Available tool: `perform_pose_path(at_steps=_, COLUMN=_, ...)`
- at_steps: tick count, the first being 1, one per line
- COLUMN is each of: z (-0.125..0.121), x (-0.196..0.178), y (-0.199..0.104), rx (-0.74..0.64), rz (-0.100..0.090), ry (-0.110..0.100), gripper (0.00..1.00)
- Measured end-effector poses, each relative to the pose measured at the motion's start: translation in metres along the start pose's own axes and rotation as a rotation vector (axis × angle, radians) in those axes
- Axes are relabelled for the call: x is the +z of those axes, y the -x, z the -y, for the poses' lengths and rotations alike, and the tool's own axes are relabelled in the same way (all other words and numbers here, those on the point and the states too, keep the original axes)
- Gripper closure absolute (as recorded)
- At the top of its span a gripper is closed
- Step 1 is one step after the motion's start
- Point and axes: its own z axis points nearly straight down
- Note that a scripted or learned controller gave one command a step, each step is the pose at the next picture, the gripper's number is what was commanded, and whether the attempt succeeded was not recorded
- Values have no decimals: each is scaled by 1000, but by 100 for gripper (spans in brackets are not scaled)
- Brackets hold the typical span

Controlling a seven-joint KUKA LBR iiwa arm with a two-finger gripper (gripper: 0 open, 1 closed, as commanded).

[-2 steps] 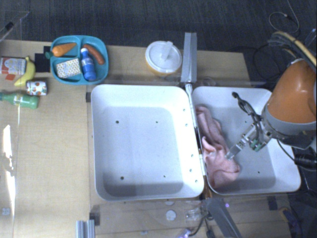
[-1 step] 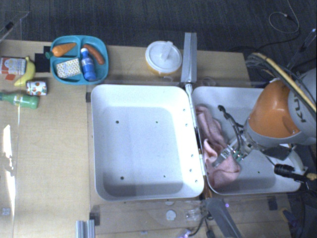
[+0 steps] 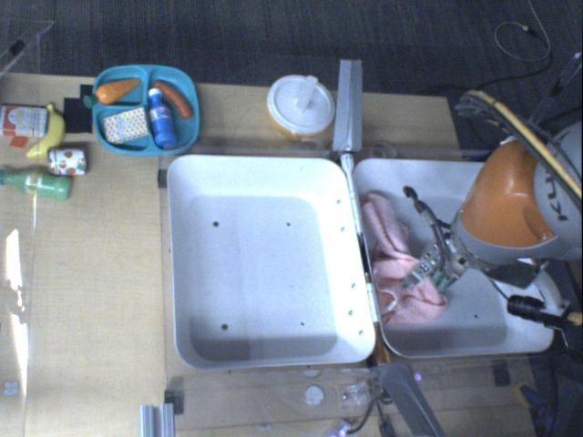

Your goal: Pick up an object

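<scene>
Claw (image 3: pixel 435 271) is hovering right at the pink cloth (image 3: pixel 393 260) in the right bin (image 3: pixel 483 330).

So the arm is reaching in from 3 o'clock and the claw is sitting low over the cloth's right edge, with the bulk of the fabric lying off toward 9 o'clock from it. The cloth is bunched along the bin's left wall, and its long axis is running roughly 12 to 6, so the claw is coming at it from the side, not end-on. Honestly can't tell if the claw is wide or pinched, it's just too small and cluttered there, and I'm not seeing fabric clearly between anything. The left bin (image 3: pixel 264 253) is sitting alongside at 9 o'clock. My guess: it's lining up for a grab, nothing lifted yet.
</scene>
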Motion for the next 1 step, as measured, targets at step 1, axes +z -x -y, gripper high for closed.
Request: perform_pose_path(at_steps=1, z=-62, x=-80, y=5, rx=-19, rz=-17, ry=-14, gripper=100)
